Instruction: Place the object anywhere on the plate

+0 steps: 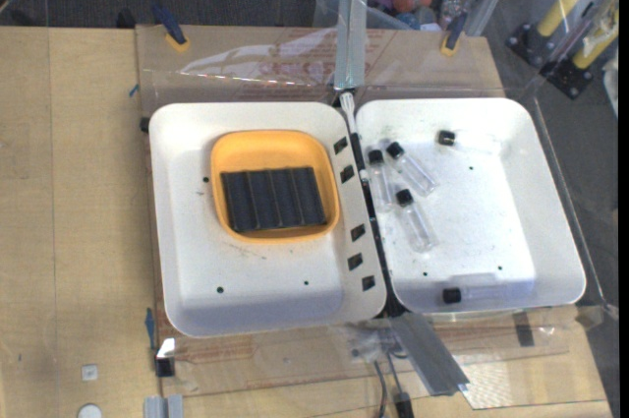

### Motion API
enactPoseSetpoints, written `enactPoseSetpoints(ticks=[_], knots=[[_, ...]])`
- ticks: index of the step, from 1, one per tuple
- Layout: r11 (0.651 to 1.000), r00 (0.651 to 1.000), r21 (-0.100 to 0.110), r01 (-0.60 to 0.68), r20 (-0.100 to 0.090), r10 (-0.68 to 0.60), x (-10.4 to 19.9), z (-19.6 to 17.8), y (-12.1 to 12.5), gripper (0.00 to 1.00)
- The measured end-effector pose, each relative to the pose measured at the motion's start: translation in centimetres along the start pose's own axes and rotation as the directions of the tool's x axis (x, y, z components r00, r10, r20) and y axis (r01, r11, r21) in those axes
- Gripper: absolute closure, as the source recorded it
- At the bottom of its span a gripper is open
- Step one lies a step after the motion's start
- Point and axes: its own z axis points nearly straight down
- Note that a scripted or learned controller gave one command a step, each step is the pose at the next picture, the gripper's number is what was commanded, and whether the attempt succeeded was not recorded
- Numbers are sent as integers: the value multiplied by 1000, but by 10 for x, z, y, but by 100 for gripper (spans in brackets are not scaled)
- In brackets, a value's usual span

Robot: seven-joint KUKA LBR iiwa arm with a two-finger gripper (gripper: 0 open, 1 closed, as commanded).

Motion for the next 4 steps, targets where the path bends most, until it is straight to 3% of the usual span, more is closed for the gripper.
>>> enactPoseSetpoints(ticks=[1,2,3,4], knots=[[926,926,-1,378,1,-378,0,0,0,100],[711,711,-2,703,3,-703,0,1,0,100],[485,485,-3,874,4,-874,0,1,0,100],[440,440,-6,898,6,-898,0,1,3,100]])
